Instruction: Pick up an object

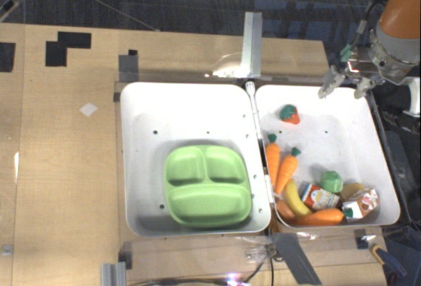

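My gripper (344, 87) hovers over the far right corner of the right bin (342, 133), its two fingers spread apart with nothing between them. A small strawberry (289, 114) lies alone in the bin's upper middle, left of and below the gripper. Two carrots (279, 166) lean along the bin's left side. At the front lie a banana (295, 198), a long orange carrot (316, 217), a green toy (331, 181), a small carton (319, 197) and a brown-and-white carton (361, 204).
The left bin (141, 146) holds a green sectioned plate (207, 185). A metal post (252, 45) stands behind the divider between the bins. Bare bin floor lies around the strawberry and under the gripper.
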### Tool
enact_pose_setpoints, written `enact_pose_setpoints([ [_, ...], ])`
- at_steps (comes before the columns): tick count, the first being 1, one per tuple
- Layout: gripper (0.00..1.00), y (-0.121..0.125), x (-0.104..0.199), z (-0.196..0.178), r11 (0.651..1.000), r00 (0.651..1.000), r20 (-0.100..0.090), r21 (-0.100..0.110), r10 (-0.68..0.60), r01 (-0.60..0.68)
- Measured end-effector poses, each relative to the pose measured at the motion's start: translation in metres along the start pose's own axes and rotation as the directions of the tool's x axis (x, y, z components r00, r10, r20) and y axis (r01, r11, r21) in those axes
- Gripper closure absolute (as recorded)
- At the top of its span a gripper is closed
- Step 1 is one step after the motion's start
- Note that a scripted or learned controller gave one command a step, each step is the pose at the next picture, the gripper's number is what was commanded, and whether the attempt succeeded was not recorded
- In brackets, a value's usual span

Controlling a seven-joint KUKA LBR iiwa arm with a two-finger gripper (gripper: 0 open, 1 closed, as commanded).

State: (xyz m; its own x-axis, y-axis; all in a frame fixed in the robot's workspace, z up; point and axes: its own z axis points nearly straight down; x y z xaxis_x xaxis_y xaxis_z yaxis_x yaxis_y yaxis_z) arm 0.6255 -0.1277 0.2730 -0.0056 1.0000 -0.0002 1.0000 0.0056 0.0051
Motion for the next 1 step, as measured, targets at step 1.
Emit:
enact_pose_setpoints([
  [1,0.0,-0.1386,0.0271,0.111,0.995,0.995,-0.001,0.003,-0.096,0.096],
])
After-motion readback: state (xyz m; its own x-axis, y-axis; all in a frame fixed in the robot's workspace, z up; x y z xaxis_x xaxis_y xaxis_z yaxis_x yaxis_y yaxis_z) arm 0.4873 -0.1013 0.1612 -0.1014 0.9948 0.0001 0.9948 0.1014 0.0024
